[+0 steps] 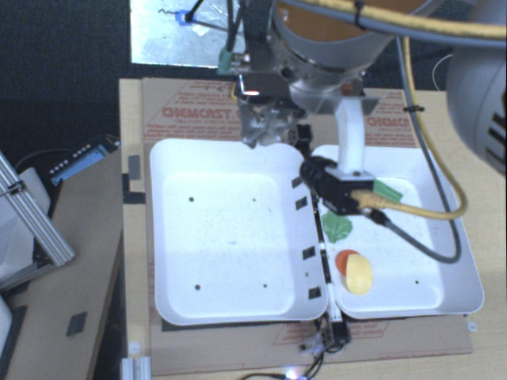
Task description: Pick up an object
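The right bin (444,291) holds several small objects. A crumpled green piece (337,227) lies near the divider, and a red-orange piece (344,259) touches a yellow oval one (360,276) toward the front. A flat green block (388,189) lies at the bin's back, partly behind a yellow cable. My gripper (266,131) hangs over the back rim of the left bin (222,236), well apart from all these objects. Nothing shows in its grasp, and the wrist above hides its tip.
A white post (351,143) and a black fitting (330,185) with a yellow cable (412,208) stand over the divider and the right bin's back. Black clips (309,253) line the divider. Brown cardboard lies under both bins.
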Controlling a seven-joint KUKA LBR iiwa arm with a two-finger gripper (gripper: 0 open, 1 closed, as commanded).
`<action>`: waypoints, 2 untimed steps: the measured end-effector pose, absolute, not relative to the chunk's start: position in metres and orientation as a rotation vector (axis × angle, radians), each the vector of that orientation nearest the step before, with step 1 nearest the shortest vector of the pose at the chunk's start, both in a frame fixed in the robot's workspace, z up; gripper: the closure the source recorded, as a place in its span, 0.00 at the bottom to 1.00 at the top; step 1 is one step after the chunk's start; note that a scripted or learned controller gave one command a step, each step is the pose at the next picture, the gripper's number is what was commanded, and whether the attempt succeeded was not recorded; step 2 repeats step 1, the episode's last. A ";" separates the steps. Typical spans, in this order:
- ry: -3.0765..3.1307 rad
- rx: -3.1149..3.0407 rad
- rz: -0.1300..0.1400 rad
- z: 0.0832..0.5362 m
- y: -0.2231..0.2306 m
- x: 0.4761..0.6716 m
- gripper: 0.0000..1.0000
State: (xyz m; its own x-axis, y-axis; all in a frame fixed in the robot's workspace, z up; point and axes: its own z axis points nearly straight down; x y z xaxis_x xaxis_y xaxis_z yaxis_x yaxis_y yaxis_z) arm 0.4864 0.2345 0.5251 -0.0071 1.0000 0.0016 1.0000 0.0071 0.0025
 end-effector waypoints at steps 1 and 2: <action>2.226 2.216 0.004 0.535 0.230 0.486 1.00; 2.226 2.216 0.004 0.535 0.230 0.486 1.00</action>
